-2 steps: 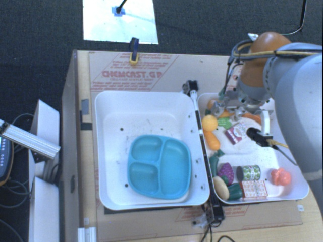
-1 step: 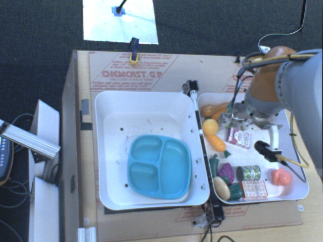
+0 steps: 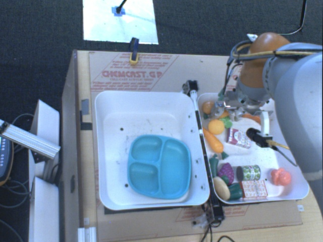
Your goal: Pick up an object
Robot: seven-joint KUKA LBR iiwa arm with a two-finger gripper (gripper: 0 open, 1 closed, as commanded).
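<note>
The hand [image 3: 228,112] is low over the upper end of the right bin [image 3: 302,187], right of the frame's centre, among the toys there. Whether it is apart or together cannot be told, and nothing can be seen held in it. It sits just above a small green piece [image 3: 226,120] and a yellow ball [image 3: 216,127]; whether it touches either is unclear.

The arm [image 3: 295,84] comes in from the right edge, its grey bulk covering the bin's upper right corner, the orange band [image 3: 262,47] above the wrist, the wrist pointing down and to the left.

The things to pick all lie in the right bin. Below the ball, an orange carrot [image 3: 213,141] slants along the left wall. A red and white packet [image 3: 238,137] lies right of it. Lower down are purple grapes [image 3: 225,172], a green can [image 3: 249,173] on its side, and a pink toy [image 3: 281,176] near the right rim. A red box [image 3: 254,189] lies against the bottom rim.

The left bin [image 3: 116,110], in the frame's centre, holds a blue divided plate [image 3: 160,166] in its lower right part. Both bins rest on the desk [image 3: 136,74].
</note>
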